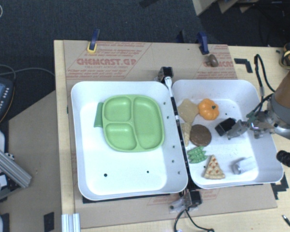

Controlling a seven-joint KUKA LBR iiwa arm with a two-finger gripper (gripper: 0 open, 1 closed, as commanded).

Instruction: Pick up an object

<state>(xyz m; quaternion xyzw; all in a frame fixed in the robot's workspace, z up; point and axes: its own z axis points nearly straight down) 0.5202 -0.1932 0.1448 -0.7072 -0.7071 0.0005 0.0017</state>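
Left bin (87, 129): glossy green three-well tray (133, 123). Right bin (241, 93): round orange pumpkin (208, 108), flat brown patty (200, 135), pizza wedge (213, 168), green pods (196, 154), tan slabs (187, 111). Gripper (228, 127) low beside patty; finger state unclear.

Glossy plastic green tray (133, 123)

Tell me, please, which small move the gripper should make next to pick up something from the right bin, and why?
Probably a short reach toward the brown round patty. The gripper sits low in the right bin, with the patty close beside it, away from the arm. The orange pumpkin lies a little farther off, and the pizza slice and green pea pod farther still, near the bin's front.
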